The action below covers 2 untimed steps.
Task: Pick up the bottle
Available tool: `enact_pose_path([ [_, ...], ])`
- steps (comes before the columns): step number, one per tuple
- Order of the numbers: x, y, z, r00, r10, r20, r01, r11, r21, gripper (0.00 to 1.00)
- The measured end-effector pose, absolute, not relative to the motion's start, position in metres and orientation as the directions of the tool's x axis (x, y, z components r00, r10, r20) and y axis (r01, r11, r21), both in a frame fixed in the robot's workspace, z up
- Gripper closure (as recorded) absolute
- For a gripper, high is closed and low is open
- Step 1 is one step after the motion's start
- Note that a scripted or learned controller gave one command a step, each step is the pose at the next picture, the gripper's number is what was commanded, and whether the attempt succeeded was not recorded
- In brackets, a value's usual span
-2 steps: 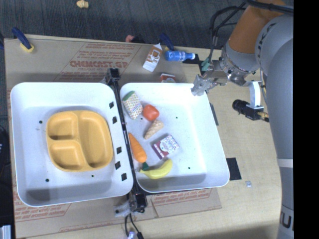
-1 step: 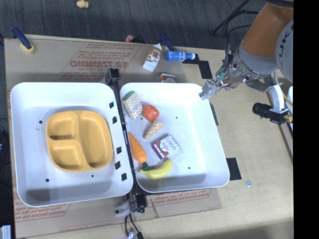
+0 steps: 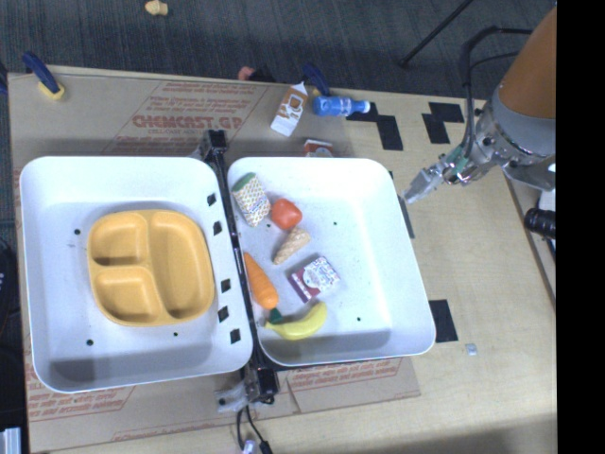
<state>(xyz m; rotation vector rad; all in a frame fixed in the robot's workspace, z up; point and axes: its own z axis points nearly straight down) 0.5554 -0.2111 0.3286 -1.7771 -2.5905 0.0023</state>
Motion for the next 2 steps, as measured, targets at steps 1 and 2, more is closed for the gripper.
enact_pose_path([
  [1,0.519,-0.211,0.375,-0.521,0.853,-0.002,0.853,0.521,0.0,1.0],
  [2,0.477,-0.212,0.419,-0.337,0.941,-0.003,0.941,0.337,0.0,1.0],
])
